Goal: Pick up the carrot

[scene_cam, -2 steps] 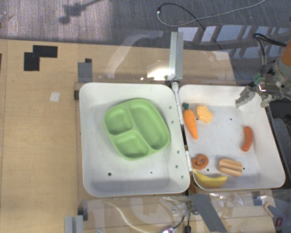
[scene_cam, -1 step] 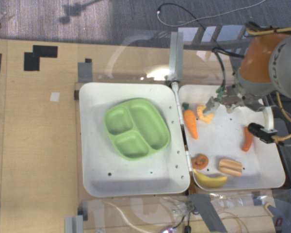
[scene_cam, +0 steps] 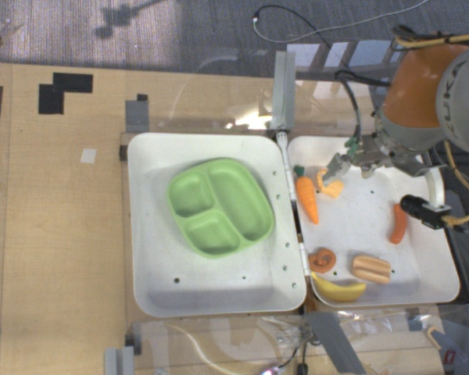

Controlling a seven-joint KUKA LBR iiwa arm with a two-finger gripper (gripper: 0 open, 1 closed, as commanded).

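The carrot [scene_cam: 307,199], orange with a small green top, lies in the right bin [scene_cam: 422,287] close to its left wall, its tip pointing toward the front. My gripper [scene_cam: 350,166] hangs over the back of that bin, up and to the right of the carrot and apart from it. Its fingers stand open with nothing between them. A small yellow-orange piece [scene_cam: 331,186] lies just under the left finger, between the gripper and the carrot.
The left bin [scene_cam: 152,287] holds a green divided plate [scene_cam: 220,206]. In the right bin lie a red pepper-like piece [scene_cam: 399,223], a bread roll [scene_cam: 371,269], a banana [scene_cam: 338,289] and a round brown-orange piece [scene_cam: 323,259]. A metal divider [scene_cam: 284,92] rises between the bins.
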